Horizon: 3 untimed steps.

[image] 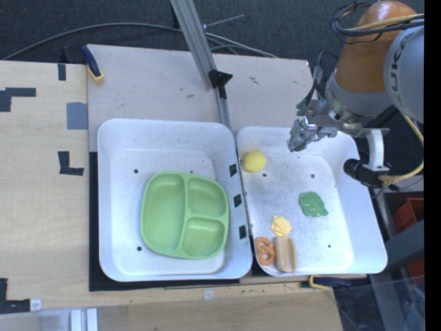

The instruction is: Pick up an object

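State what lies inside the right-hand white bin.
Inside the right bin: a yellow ball, a green leafy piece, a small yellow piece, a pretzel and a tan bun-like item. Nothing looks covered.

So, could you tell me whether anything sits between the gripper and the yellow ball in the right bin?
Nothing visible does. The gripper is over the far edge of the right bin, and the yellow ball lies to its left on bare bin floor. The green piece lies nearer the camera, off that line.
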Motion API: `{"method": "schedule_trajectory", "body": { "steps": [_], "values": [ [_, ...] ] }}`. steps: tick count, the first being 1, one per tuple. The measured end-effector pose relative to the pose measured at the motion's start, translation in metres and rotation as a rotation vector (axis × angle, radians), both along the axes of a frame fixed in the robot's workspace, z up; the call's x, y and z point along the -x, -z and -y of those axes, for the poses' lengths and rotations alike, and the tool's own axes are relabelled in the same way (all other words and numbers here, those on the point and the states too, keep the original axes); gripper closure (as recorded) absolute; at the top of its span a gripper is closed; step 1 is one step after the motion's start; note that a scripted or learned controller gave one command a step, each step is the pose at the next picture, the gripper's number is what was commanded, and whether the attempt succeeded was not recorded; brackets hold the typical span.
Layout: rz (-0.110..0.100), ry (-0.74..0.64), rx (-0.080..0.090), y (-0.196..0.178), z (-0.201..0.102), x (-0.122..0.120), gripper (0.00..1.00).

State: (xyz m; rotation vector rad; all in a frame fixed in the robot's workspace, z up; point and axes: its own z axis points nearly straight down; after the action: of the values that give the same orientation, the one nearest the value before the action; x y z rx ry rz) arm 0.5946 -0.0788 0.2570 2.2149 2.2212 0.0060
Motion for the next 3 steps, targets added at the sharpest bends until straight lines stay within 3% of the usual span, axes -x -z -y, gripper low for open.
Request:
{"method": "schedule_trajectory", "body": {
  "steps": [1, 2, 3],
  "values": [
    [-0.005, 0.001, -0.001, -0.021, -0.001, 0.000, 1.00],
    [-0.008, -0.002, -0.001, -0.011, -0.046, 0.003, 1.00],
    [-0.008, -0.003, -0.001, 0.002, -0.092, -0.010, 1.00]
  ]
}}
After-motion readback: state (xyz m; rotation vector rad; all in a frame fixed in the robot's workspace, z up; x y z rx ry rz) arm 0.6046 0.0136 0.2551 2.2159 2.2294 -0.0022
